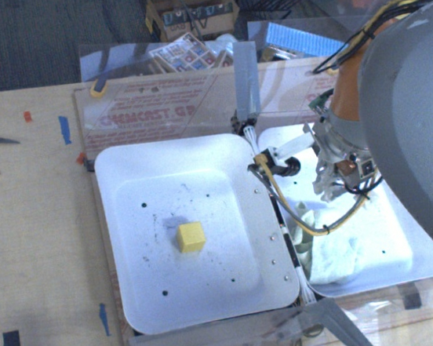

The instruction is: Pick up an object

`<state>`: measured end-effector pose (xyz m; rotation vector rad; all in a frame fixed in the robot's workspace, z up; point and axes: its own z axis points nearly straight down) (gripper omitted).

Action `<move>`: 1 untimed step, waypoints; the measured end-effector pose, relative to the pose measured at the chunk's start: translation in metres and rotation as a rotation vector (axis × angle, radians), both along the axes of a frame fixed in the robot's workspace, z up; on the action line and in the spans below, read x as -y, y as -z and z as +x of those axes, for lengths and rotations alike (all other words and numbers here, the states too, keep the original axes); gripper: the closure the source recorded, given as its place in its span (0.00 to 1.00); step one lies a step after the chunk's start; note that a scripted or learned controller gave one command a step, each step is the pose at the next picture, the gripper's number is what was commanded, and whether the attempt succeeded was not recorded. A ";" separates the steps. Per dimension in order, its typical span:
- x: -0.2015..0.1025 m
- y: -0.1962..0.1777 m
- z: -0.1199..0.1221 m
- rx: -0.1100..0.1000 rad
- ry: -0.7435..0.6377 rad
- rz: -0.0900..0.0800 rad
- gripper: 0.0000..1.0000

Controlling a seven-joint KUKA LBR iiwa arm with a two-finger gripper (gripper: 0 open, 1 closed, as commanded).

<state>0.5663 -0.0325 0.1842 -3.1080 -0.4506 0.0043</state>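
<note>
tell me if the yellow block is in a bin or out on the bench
In a bin. The yellow block lies on the floor of the left white bin, near its middle, apart from the gripper over the right bin.

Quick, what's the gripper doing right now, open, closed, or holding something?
Gripper: over the right bin; whether it holds anything cannot be told.

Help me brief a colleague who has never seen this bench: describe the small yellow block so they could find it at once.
Start from the two shallow white bins side by side and take the left bin, the one away from the grey arm. The yellow block lies near the middle of its floor. It is a small cube, the one bright-coloured thing there, among dark specks and holes.
</note>
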 end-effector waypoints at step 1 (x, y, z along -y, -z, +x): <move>-0.018 -0.070 0.015 0.003 0.086 0.000 1.00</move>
